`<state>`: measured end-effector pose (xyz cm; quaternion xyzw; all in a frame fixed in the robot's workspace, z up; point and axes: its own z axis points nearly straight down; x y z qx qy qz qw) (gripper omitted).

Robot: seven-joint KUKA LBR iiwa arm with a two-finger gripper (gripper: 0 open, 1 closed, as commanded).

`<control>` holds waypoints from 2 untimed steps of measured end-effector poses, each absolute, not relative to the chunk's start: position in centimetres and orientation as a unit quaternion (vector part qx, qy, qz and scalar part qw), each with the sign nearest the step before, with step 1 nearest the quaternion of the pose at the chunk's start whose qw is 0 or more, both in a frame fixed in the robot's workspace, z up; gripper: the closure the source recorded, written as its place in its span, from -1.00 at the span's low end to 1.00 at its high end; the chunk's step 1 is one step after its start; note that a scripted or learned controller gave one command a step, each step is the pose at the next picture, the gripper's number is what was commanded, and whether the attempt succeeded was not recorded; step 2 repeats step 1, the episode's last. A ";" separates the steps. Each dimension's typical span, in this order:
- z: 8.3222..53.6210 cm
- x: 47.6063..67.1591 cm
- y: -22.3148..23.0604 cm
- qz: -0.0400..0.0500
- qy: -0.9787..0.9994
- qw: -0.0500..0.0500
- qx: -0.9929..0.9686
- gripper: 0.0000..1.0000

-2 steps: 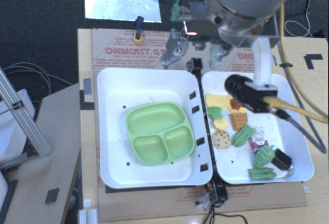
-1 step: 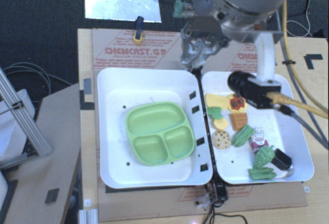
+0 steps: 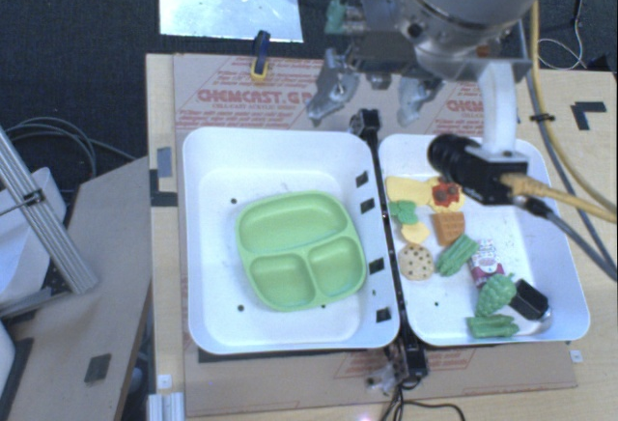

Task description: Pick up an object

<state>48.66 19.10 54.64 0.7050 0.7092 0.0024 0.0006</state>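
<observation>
hand (image 3: 372,100) hung open, empty, above divider. beside green tray (image 3: 301,250), cookie (image 3: 416,262) looked light, stiff, flat; best pinched across edges, could slip.

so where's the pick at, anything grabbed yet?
Nothing looks picked yet. The tool hangs above the back edge of the two bins, its fingers apart with nothing between them. The small toy food pieces, such as the round speckled cookie and the green ridged pickle, lie in the right white bin. The green three-compartment plastic tray sits in the left white bin. Descent, grasp and lift all remain.
</observation>
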 end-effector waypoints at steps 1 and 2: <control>38.0 48.5 23.6 -0.007 0.710 -0.003 0.705 -1.00; 38.0 48.5 23.6 -0.007 0.710 -0.003 0.705 -1.00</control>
